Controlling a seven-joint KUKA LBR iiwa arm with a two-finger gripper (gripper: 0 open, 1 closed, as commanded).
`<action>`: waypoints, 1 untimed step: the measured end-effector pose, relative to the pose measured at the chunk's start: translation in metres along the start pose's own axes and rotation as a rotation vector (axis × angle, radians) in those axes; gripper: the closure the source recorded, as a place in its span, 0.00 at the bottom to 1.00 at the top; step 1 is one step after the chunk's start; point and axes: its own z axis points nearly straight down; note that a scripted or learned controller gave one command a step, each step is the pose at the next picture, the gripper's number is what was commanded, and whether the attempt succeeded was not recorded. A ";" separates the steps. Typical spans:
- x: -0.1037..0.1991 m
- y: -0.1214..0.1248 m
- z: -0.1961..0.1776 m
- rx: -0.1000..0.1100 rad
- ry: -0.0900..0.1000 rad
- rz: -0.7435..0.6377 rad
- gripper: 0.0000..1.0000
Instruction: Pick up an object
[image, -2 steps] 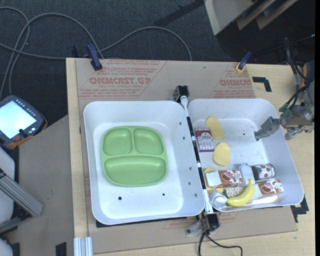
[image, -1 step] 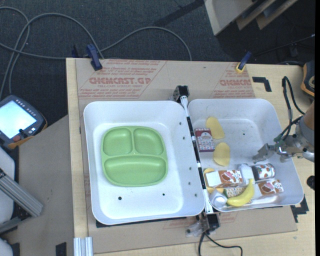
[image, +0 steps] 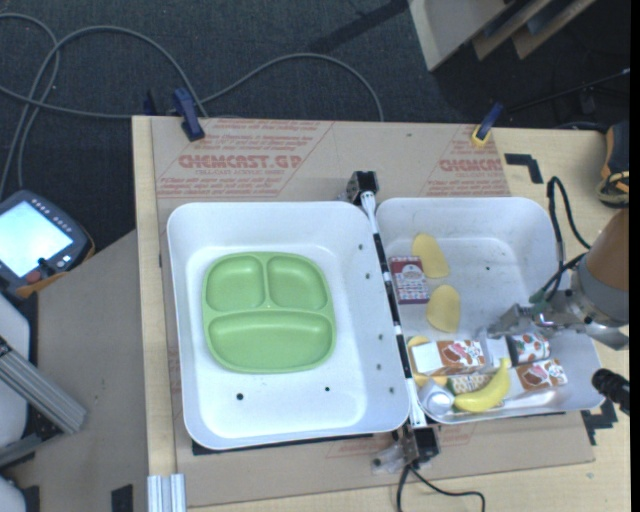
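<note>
Gripper (image: 515, 322) is down low inside the right bin (image: 480, 215), whether clenched or released I cannot tell. The banana (image: 484, 392) lies near the front wall; the green tray (image: 268, 312) sits in the left bin (image: 190, 300).

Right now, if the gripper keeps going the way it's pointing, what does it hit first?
The gripper points left across the right bin; probably the lower yellow chip, though depth is unclear.

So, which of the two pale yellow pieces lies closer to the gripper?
The lower yellow piece, right of the small red carton; the upper piece lies farther from the gripper.
</note>
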 end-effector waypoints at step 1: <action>0.109 0.017 0.015 0.003 0.002 -0.003 0.00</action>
